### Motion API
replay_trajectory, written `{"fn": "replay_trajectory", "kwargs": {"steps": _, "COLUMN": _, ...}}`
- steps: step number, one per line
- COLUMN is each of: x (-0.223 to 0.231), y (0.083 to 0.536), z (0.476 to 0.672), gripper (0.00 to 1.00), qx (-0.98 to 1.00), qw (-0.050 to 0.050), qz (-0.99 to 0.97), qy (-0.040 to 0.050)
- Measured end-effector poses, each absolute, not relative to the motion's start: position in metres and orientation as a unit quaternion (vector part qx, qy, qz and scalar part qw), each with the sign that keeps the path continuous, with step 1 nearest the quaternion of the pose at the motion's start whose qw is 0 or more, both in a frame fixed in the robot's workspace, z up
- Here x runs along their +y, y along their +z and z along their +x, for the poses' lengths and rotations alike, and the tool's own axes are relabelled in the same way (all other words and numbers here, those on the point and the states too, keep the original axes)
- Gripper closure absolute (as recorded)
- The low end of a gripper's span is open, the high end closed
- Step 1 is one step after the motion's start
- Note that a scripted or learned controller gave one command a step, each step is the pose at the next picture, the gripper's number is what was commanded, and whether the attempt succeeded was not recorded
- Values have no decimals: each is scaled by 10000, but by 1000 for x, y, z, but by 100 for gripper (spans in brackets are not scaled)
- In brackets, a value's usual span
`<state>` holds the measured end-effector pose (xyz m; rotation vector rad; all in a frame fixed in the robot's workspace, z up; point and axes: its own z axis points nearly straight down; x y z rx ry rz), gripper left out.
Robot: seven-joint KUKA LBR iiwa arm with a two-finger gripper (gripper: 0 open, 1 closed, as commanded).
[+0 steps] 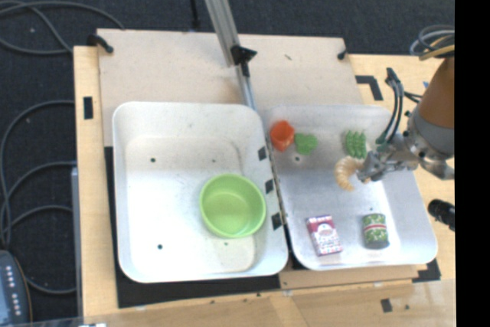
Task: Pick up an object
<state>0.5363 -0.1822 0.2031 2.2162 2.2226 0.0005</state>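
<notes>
A: Bench item, right bin (406, 199): pale object (344, 174), centre, just left of gripper (370, 169). Gripper state?
B: Cannot tell. Object likely light, rounded, perhaps soft; pinch across its middle

The grey arm with the orange band (438, 109) is cut off at the right, only its wrist end in view. The two-finger gripper (367, 170) is too small and blurred to tell how its fingers stand. It overlaps the near edge of a pale cream lumpy object (346, 173), whose identity cannot be told. Print on the small red-and-white carton (325, 235) and the green-labelled can (374, 230) is illegible.
</notes>
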Motion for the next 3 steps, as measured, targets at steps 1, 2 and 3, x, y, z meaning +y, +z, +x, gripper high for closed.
{"fn": "replay_trajectory", "kwargs": {"steps": 1, "x": -123, "y": 205, "z": 543, "gripper": 100, "qx": 7083, "qw": 2, "qz": 7059, "qy": 6}}
{"fn": "replay_trajectory", "kwargs": {"steps": 2, "x": -69, "y": 219, "z": 551, "gripper": 100, "qx": 7082, "qw": 5, "qz": 7060, "qy": 7}}
{"fn": "replay_trajectory", "kwargs": {"steps": 3, "x": -24, "y": 230, "z": 555, "gripper": 100, "qx": 7099, "qw": 5, "qz": 7043, "qy": 15}}
